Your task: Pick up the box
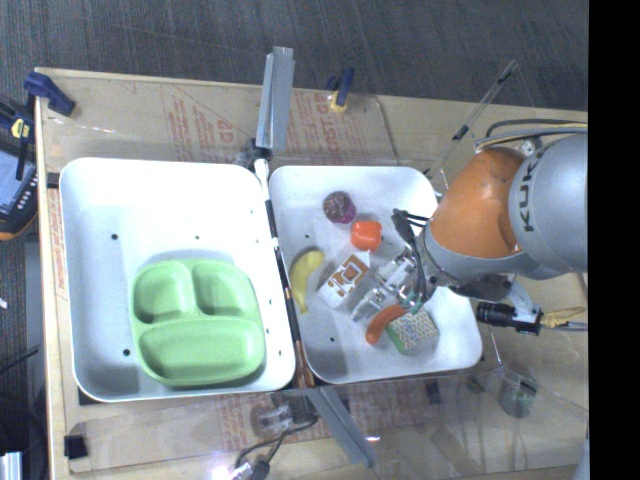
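I see the end effector (pixel 392 286) low in the right bin, its opening unclear to me. The box (pixel 346 276) lies flat just left of it, touching or nearly. It looks light, stiff cardboard; I'd pinch across its short sides.

The grey arm (pixel 545 203) comes in from the right, its orange band (pixel 475 213) bulging just above the wrist. From there the wrist angles down and to the left, ending in the pincer (pixel 392 286), which hangs low and points leftward. Cables trail along the wrist, and whether the pincer is parted or closed is unclear.
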